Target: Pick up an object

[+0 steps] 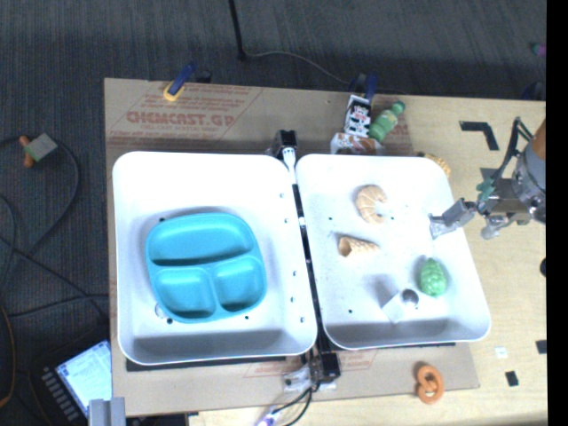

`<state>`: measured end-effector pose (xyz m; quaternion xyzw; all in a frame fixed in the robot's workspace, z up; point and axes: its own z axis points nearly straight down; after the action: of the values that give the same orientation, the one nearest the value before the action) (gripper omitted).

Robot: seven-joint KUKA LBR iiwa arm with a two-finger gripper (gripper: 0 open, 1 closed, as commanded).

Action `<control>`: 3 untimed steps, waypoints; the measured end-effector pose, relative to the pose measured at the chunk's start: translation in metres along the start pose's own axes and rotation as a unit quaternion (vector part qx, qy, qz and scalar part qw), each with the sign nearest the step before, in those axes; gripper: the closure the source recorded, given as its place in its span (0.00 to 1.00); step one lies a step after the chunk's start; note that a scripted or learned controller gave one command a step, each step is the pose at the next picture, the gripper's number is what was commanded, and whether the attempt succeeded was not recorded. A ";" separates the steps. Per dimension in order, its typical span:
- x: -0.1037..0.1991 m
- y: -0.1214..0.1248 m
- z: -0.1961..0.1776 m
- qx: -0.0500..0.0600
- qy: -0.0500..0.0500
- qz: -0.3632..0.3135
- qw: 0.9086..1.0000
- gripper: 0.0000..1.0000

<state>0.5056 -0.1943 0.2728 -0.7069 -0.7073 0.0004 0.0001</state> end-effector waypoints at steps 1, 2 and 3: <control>0.011 0.026 0.131 0.002 0.001 0.000 1.000 0.00; 0.014 0.069 0.182 -0.007 -0.001 0.000 1.000 0.00; 0.091 0.137 0.185 -0.005 -0.001 -0.002 1.000 0.00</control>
<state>0.6425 -0.1032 0.0880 -0.7058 -0.7084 -0.0029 -0.0041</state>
